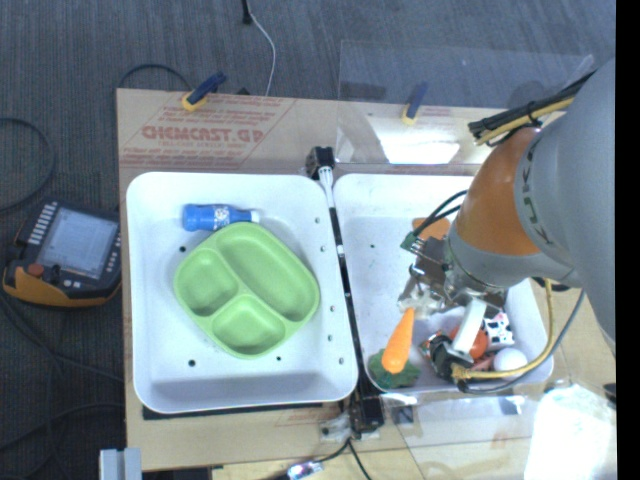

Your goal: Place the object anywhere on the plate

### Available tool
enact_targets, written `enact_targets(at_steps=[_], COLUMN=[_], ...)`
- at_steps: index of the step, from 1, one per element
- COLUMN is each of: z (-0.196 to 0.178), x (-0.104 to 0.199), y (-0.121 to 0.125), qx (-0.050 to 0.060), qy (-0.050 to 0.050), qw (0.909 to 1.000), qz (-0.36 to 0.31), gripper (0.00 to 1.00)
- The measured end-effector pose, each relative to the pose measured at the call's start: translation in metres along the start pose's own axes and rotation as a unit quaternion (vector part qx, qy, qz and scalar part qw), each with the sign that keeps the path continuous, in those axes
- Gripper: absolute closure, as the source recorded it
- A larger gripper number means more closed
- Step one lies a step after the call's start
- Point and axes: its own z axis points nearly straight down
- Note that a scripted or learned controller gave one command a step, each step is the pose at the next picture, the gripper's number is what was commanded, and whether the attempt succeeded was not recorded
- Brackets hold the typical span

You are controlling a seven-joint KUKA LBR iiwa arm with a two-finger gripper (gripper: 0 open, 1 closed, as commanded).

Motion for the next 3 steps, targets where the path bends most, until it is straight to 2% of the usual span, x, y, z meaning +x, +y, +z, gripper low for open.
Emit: enact_targets(at_steps=[1, 2, 3], z=[-0.029, -0.022, 0.0], x=[0.045, 0.087, 0.152], y=[-0.025, -0.045, 0.009], qx=[-0.001, 0.001, 0.0], qy=[0.001, 0.0, -0.001], qw=[0.9935, 0.988, 0.9948], qz=[0.114, 0.155, 0.102], gripper=[1.0, 1.0, 1.0])
